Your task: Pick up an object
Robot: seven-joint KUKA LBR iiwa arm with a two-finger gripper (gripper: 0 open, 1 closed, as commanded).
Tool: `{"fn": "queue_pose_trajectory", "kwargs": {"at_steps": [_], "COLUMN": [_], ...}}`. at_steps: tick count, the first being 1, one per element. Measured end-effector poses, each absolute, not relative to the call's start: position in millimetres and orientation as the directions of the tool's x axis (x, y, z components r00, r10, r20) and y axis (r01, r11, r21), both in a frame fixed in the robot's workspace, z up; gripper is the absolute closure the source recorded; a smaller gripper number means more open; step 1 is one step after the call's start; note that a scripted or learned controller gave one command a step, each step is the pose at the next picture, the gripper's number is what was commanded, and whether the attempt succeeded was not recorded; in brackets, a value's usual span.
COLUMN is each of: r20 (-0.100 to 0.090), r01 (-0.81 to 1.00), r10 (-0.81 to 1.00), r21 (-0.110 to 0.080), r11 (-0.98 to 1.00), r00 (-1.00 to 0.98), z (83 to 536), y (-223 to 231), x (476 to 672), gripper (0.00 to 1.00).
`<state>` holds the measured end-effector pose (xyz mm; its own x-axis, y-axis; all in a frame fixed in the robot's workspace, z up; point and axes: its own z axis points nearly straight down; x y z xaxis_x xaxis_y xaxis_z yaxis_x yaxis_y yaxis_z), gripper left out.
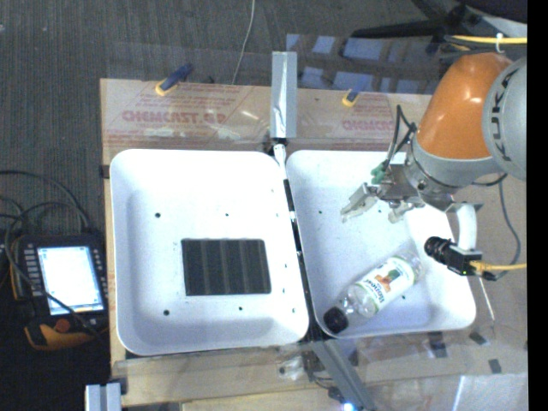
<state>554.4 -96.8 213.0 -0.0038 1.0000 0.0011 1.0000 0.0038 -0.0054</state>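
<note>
— Dark carpet surrounds a bench (128, 110) with two shallow white bins side by side. What sits where?

— In the left bin (137, 178) a dark ribbed mat (226, 266) lies flat near the middle, with bare white floor on every side of it, well clear of the walls.

— And the right bin (325, 187)?

— A clear plastic bottle (377, 287) lies on its side toward the near edge. Its black cap (335, 319) points at the near-left corner and is close to the rim there. The other end points up and right, toward the right wall. The far-left part of that bin is open floor.

— Where is the arm?

— It reaches in from the right, its orange band (462, 105) over the far-right corner. The gripper (379, 202) hangs over the upper middle of the right bin, apart from the bottle and closer to the far rim than the near one.

— Fingers?

— Spread apart, one finger (355, 204) angled out to the left, nothing between them. Open floor separates them from the bottle.

— Anything at the edges?

— A tablet (67, 279) with a lit screen rests on the carpet left of the bench.
</note>
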Motion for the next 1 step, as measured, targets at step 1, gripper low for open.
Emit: {"fn": "queue_pose_trajectory", "kwargs": {"at_steps": [1], "r20": [0.001], "r01": [1.0], "r10": [1.0], "r21": [-0.005], "r11": [0.001], "r00": [-0.001], "z": [206.4], "y": [-138.8], "x": [483.9], "gripper": [0.0]}}
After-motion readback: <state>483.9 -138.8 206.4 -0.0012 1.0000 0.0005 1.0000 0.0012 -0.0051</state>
